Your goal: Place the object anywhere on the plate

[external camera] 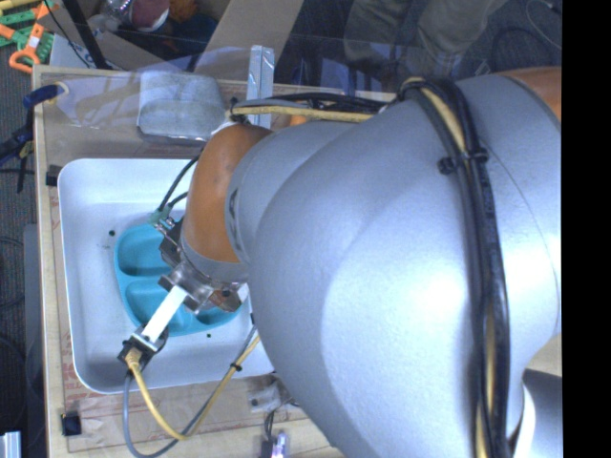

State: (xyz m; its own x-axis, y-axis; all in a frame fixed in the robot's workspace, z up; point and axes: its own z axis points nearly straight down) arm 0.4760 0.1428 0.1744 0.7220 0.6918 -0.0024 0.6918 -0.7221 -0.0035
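- No brand, label or readable writing could be made out anywhere in the camera view.
- The grey arm (401, 265) was seen filling the right and middle of the view, with black and yellow cables (477, 218) strapped along its casing.
- The orange band (215, 198) above the wrist was seen over the left white bin (81, 256), which stood on the counter (95, 146).
- A blue plate (138, 275) with divided compartments was seen lying in that bin, its right part covered by the wrist.
- The gripper (205, 294) was placed low over the plate's right side; whether it was released or clenched could not be told, as it was hidden under the wrist housing.
- A small brownish patch (226, 301) was glimpsed beside the gripper, just over the plate; whether it was the object could not be told, nor whether it was held or resting on the plate.
- A white connector with a yellow cable (153, 332) was seen slanting from the wrist down toward the bin's near rim.
- A clear plastic bag (177, 103) was seen lying on the counter beyond the bin.
- Toys in a cardboard box (153, 3) were seen past the counter's far edge, and orange and green plastic pieces (24, 31) lay at the upper left.
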